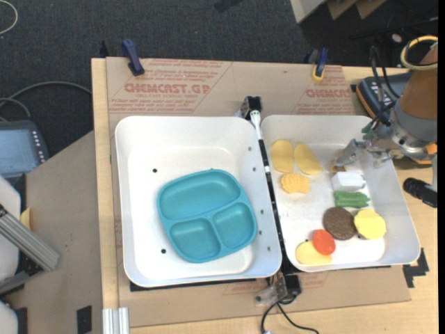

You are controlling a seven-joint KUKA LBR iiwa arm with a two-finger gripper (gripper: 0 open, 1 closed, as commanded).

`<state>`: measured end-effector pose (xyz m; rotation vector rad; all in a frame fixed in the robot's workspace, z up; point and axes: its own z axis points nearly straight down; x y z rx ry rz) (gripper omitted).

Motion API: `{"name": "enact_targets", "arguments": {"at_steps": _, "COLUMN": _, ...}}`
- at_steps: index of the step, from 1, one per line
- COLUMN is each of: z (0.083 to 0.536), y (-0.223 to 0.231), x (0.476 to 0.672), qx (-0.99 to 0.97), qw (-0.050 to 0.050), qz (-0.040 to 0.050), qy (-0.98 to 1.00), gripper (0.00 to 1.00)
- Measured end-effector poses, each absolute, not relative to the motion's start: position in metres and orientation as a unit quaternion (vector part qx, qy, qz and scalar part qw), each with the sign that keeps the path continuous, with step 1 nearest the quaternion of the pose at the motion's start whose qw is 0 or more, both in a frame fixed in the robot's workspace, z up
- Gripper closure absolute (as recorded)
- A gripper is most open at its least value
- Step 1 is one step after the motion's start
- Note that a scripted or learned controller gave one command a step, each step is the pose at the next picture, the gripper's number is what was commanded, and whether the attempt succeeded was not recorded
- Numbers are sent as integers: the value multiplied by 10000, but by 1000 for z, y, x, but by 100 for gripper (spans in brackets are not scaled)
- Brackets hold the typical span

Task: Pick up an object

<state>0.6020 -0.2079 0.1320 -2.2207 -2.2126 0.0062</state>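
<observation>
The right bin (389, 256) holds several toy foods. Two pale yellow pieces (281, 155) (307, 159) lie at its left, with a yellow corn-like piece (295, 183) below them. A white block (348, 180) lies above a green item (351, 200). Toward the front sit a brown disc (339, 223), a yellow round piece (370, 224), a red ball (322, 241) and a pale yellow piece (309, 255). My gripper (354, 152) hangs over the bin's upper right part, just above the white block. Nothing is visibly held.
A teal divided plate (206, 214) lies in the left bin (132, 186). Black clips (252, 106) join the two bins at the back and front. Clamps (132, 56) hold the cardboard base. The arm's orange band (423, 96) rises at the right edge.
</observation>
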Motion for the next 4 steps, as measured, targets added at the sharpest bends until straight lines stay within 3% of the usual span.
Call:
{"name": "enact_targets", "arguments": {"at_steps": 1, "z": 113, "y": -224, "x": 510, "qx": -7088, "qw": 42, "qz": 8, "qy": -7054, "gripper": 0}}
{"name": "enact_targets", "arguments": {"at_steps": 2, "z": 83, "y": -198, "x": 555, "qx": -7055, "qw": -10, "qz": -9, "qy": -7087, "gripper": 0}}
{"name": "enact_targets", "arguments": {"at_steps": 3, "z": 96, "y": -200, "x": 554, "qx": -7072, "qw": -26, "qz": -10, "qy": -7070, "gripper": 100}}
{"name": "enact_targets", "arguments": {"at_steps": 4, "z": 191, "y": -44, "x": 585, "qx": -7011, "qw": -30, "qz": -66, "qy": -7130, "gripper": 100}}
